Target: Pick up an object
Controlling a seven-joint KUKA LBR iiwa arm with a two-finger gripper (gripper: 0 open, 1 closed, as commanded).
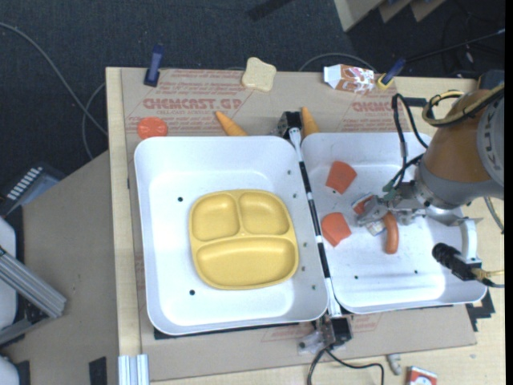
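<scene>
Gripper low over the small items in the right bin.

A small orange sausage-shaped piece [390,235] lies tilted near the middle of the right bin [417,283], just beside the gripper [373,213]; I cannot tell how far the gripper is open or if it holds something. Two orange-red blocks [337,229] lie toward the left wall. The front part of the floor is free. A yellow divided tray [243,238] sits in the left bin [160,215].
</scene>
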